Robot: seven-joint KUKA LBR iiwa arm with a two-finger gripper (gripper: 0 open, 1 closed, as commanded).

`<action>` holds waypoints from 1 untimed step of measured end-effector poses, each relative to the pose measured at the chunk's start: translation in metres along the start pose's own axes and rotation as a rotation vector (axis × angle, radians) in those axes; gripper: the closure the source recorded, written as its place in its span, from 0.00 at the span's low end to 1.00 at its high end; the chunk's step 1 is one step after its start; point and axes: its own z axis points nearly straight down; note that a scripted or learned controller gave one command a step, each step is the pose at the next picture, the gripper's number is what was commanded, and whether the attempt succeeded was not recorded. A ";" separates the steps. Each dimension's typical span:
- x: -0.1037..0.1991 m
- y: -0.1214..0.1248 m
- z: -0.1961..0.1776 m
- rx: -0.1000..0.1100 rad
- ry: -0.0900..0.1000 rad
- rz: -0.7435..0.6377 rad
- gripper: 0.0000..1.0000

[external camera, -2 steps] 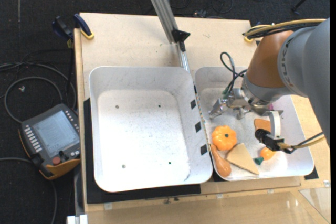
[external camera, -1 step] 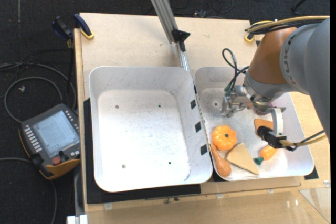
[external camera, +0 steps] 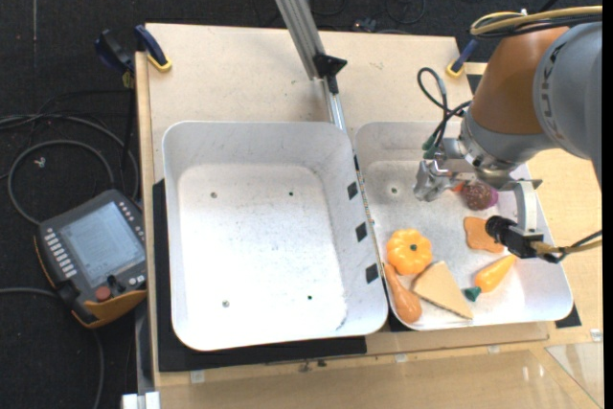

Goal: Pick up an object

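Camera view: gripper (external camera: pixel 433 175), its state impossible to tell, hovers with the dark-red object (external camera: pixel 478 196) just beside at four o'clock.

The bins (external camera: pixel 192 148) looked like matt white plastic, speckled; the bench (external camera: pixel 239 72) was pale, smooth wood; the pumpkin (external camera: pixel 410 250) shone glossy.

Even, fairly bright overhead light falls on the tabletop (external camera: pixel 239 72), leaving its pale surface clear while the floor (external camera: pixel 67 34) beyond its left edge stays dark. The two white bins (external camera: pixel 192 148) come close to washing out, with mild glare on their rims. Shadows are soft and short. The picture is slightly grainy; small items in the right bin look soft-edged.
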 end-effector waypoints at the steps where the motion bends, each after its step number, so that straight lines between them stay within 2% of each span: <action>1: 0.000 0.010 -0.046 0.000 0.000 0.000 1.00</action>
